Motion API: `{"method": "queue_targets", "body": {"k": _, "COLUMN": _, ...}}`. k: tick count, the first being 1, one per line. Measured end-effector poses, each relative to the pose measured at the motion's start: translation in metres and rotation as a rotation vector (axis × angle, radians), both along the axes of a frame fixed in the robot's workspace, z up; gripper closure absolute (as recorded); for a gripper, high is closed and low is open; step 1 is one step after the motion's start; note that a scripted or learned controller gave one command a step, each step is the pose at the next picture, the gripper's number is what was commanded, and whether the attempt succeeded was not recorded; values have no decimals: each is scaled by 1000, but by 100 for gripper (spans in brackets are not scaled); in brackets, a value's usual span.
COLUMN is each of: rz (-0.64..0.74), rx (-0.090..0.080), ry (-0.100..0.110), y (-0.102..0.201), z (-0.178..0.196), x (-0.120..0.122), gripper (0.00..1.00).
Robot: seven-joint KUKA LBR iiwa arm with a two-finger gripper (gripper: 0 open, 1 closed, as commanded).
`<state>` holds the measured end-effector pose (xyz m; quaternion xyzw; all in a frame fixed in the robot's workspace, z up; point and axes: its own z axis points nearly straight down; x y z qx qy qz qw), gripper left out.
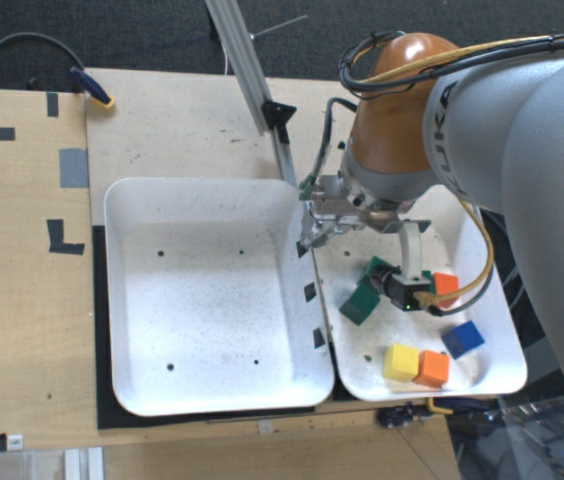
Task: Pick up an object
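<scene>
Gripper (314, 230) low at right bin (360, 358) left wall; open or closed, cannot tell. Matte, hard-edged pieces: green block (360, 304) nearby, yellow cube (400, 362) touching orange cube (432, 368) by front rim.

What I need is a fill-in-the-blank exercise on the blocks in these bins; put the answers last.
1. The yellow block lies in the view's ___ bin.
2. Touching it is an ___ block.
3. The ___ block lies just above those two in the view.
4. The ___ block lies nearest the bins' shared wall.
Missing: right; orange; blue; green.
</scene>
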<state>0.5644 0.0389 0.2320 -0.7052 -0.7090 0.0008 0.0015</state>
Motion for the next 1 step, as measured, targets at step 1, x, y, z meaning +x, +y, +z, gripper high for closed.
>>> {"method": "queue_targets", "body": {"k": 1, "rz": 2, "rx": 0, "ry": 1, "y": 54, "z": -10, "x": -16, "gripper": 100}}
